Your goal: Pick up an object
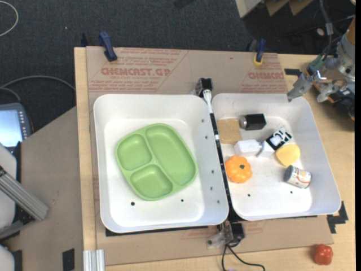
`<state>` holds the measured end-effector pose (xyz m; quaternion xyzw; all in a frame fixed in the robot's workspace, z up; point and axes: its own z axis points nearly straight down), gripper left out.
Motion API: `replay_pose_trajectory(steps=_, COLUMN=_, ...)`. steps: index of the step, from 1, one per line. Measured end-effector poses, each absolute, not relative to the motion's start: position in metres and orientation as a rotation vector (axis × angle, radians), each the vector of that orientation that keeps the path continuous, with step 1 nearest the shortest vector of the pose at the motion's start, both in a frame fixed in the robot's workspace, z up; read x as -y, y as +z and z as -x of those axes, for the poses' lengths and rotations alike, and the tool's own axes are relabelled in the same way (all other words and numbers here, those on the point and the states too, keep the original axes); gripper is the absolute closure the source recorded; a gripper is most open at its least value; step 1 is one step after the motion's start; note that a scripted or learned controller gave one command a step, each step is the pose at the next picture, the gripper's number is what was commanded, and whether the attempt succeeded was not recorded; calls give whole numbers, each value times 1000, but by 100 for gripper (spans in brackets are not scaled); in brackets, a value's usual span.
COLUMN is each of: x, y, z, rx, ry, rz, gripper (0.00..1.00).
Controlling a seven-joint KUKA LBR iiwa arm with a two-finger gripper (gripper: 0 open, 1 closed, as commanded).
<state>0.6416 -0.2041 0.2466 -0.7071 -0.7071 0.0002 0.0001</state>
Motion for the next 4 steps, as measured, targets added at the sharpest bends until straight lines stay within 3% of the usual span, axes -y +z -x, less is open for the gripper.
replay_pose_trajectory(steps=1, x=204, y=258, z=-642, rx=2225, ry=-2, rz=2223, gripper=100)
replay_pose_trajectory(steps=3, x=93, y=254, z=-558, rx=2224, ry=1, rz=2211, gripper=100)
replay_pose_trajectory(steps=4, x=60, y=242, z=-535, rx=2221, ry=3, rz=2214, gripper=100)
